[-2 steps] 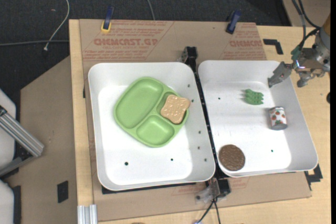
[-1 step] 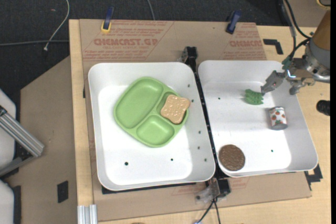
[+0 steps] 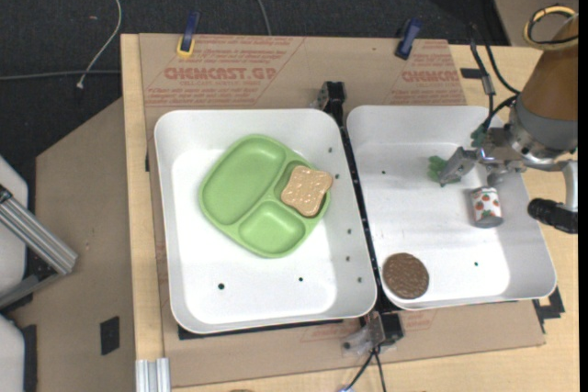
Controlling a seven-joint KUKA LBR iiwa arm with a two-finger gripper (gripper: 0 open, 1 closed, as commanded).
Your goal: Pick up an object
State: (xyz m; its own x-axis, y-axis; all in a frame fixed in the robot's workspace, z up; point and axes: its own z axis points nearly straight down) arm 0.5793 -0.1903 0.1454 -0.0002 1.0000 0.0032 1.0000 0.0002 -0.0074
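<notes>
A: So, where are the things we may pick? In the right bin (image 3: 514, 280) we see a small can (image 3: 485, 206) with a printed label, lying near the right wall, and a round brown cookie (image 3: 405, 275) close to the front left corner of that bin. The gripper (image 3: 452, 168) hangs over the back part of the same bin, just beside the can but not touching it.

B: And the fingers? We cannot tell if they are spread or pressed together; the greenish tip is too small and blurred. We see nothing between them.

A: Then we choose the can. We judge it stiff and light, with a smooth wall, so it can roll or slip. We think it best to take it across the middle of its body, with the fingers on the two curved sides.

B: The cookie looks flat and perhaps brittle; its low edge gives little hold. In the left bin (image 3: 184, 289) the toast slice (image 3: 305, 189) lies on the green divided plate (image 3: 241, 188), partly over the rim of a compartment, well apart from the gripper.
</notes>
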